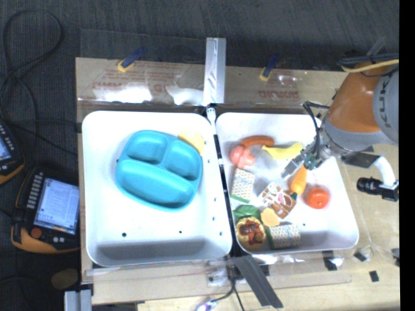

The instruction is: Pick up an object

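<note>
My gripper (302,161) is low in the right bin (343,229), near its right-centre. It hangs just right of a yellow banana (283,151) and right above an orange carrot (299,181). Nothing shows as held by it. A red tomato (317,197) lies below right of it. A brown sausage (257,141) and a pink toy (240,154) lie to its left. A checkered block (243,184), a patterned pastry (280,201), a green piece (246,211) and a round brown food item (250,232) crowd the bin's lower left.
The left bin (104,238) holds an upturned blue divided plate (161,167) with a yellow piece (192,140) at its upper right. A second checkered block (284,236) sits by the right bin's front wall. The arm's orange band (360,102) overhangs the right bin's far right corner.
</note>
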{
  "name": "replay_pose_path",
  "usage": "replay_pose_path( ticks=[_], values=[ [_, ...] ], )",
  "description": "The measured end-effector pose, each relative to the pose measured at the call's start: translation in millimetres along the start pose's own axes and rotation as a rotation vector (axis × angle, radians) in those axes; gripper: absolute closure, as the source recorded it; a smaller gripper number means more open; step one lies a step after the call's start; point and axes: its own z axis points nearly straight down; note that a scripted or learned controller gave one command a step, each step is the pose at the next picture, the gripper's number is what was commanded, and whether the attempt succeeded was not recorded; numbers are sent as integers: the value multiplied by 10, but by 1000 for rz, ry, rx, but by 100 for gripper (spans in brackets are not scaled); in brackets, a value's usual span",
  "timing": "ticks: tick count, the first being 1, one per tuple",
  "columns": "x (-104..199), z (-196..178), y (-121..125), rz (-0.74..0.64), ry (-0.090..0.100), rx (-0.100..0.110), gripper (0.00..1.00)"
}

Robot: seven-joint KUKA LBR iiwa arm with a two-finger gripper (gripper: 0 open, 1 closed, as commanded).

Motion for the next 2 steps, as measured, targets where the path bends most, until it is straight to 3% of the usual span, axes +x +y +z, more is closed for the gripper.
replay_pose_path(
  ticks=[1,2],
  values=[
    [143,-461,598,95,0,-1,100],
    [156,-808,676,123,1,0,100]
  ],
)
